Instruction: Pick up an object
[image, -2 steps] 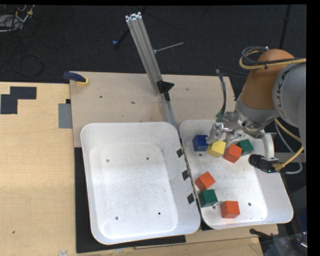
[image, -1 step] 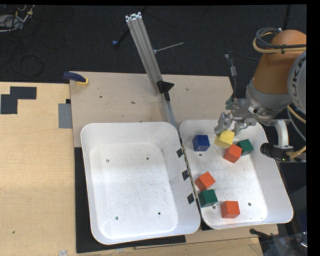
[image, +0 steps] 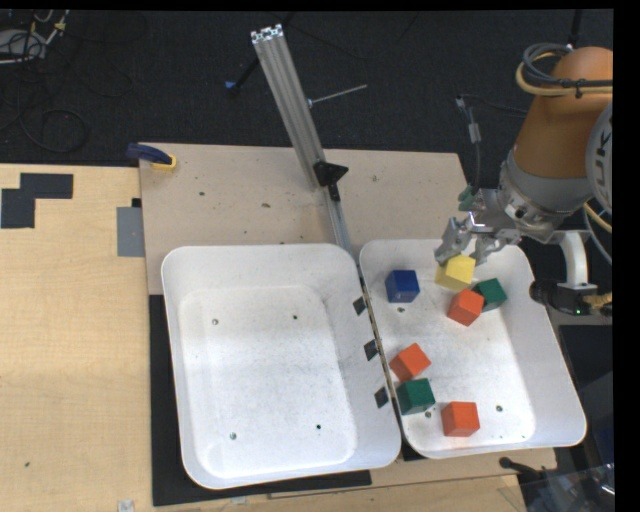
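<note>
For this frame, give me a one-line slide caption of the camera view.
KUKA gripper poised over a yellow block in the right bin, among blue, green and orange cubes.

**Pale bench against a dark floor**

A light wooden bench (image: 60, 330) fills the left side, with dark rectangular cut-outs near its far left edge. A tan board (image: 250, 195) lies across the bench's far part, dotted with small holes. A slanted aluminium rail (image: 290, 100) rises from the board's middle toward the far edge. Beyond the bench, the floor (image: 150, 70) is dark, with loose cables at the far left corner.
</note>
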